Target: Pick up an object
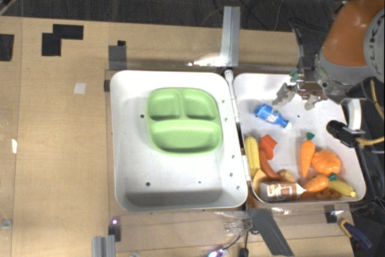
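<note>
In the right bin (337, 117), toy foods are piled along the near side. A small blue bottle (271, 115) lies alone further back, near the bin's left wall. My gripper (296, 98) hangs over the back of this bin, just up and right of the blue bottle. Its two fingers (282, 95) are spread, so it is open with nothing between them. An upright carrot (307, 155) and an orange pumpkin (326, 161) sit closer to the front.
The left bin (126, 147) holds a green divided plate (183, 119). A corn cob (252, 152), a red pepper (267, 146), a brown bottle (283, 191) and a banana (343, 188) crowd the right bin's front. A metal post (231, 39) stands behind the bins.
</note>
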Robot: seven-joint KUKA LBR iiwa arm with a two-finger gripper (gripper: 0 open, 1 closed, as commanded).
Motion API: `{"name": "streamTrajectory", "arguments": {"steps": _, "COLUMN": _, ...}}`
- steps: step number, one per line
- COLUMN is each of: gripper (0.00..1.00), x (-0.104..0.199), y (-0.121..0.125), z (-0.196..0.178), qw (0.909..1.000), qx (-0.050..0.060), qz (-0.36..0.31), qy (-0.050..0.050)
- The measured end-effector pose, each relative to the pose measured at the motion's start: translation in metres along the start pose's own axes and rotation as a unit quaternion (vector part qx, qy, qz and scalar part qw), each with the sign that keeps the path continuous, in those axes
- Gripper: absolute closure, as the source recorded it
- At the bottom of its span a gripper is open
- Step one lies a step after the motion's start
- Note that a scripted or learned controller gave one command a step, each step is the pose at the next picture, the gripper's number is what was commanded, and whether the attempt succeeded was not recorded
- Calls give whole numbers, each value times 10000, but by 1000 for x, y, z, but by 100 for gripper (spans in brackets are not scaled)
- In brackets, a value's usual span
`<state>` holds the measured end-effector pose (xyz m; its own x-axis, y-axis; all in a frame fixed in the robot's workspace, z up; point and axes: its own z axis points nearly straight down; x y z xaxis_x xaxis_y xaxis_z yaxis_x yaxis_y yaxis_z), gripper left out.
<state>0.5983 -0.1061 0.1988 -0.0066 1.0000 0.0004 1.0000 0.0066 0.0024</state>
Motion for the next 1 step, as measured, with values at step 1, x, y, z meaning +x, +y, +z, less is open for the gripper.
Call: {"name": "streamTrajectory", "arguments": {"steps": 1, "gripper": 0, "x": 48, "y": 14, "z": 6, "qw": 9966, "qx": -7, "qz": -827, "qy": 0}}
